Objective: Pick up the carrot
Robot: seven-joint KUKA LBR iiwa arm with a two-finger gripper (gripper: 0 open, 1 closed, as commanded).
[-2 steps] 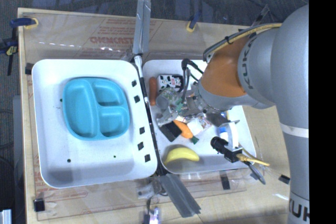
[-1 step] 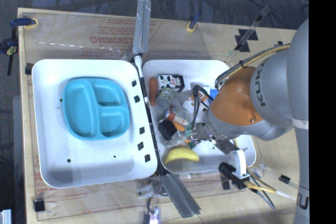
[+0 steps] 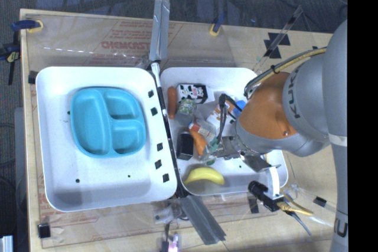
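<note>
The carrot is seen lying in the right bin, beside a black block and above the banana. The gripper is placed just beside the carrot. Whether it is grasping or released cannot be told. The carrot is not lifted yet, so picking up is left.

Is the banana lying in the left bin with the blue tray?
No. The banana lies in the right bin, near its front edge; the blue tray sits in the left bin.
</note>
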